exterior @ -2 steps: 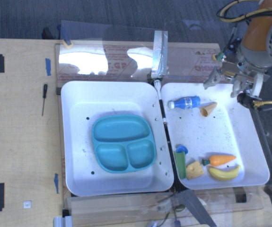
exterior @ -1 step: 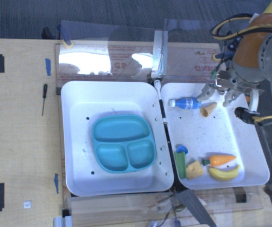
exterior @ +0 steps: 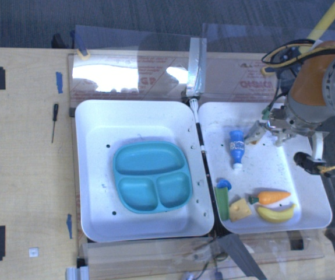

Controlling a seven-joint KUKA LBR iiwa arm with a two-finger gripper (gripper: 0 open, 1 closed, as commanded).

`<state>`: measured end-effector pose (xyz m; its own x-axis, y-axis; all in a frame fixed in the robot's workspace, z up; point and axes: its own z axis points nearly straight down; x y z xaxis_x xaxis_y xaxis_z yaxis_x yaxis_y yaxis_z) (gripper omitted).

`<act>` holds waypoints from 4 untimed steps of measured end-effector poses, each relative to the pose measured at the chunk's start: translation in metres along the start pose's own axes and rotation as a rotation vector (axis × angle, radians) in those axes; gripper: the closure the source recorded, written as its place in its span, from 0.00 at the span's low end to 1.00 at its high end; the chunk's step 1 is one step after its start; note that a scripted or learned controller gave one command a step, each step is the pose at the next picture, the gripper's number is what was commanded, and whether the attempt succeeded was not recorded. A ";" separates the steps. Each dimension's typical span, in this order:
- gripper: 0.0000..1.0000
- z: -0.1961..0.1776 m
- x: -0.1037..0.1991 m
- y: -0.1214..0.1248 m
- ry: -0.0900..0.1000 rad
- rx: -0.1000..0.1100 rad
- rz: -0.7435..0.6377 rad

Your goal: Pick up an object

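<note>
My gripper (exterior: 268, 134) hangs over the far part of the right bin (exterior: 307, 182), open, with nothing between its fingers. Just left of it a small blue bottle with a white tip (exterior: 236, 147) lies on the bin floor, apart from the fingers. Along the bin's near edge lie a green marker with a blue cap (exterior: 221, 198), a yellow chunk (exterior: 240, 209), a toy carrot (exterior: 272, 197) and a banana (exterior: 276, 214).
The left bin (exterior: 91, 156) holds a blue divided plate (exterior: 151, 175). A clear plastic wall (exterior: 132, 69) stands behind both bins. The arm's grey body and cables (exterior: 316, 92) crowd the right bin's far right corner. A screwdriver (exterior: 55, 118) lies on the bench at left.
</note>
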<state>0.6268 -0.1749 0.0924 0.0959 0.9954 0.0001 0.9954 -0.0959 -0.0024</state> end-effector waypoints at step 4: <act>0.00 -0.044 -0.025 0.044 -0.003 -0.010 -0.168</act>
<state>0.6687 -0.2036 0.1366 -0.0718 0.9974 -0.0037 0.9974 0.0718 0.0078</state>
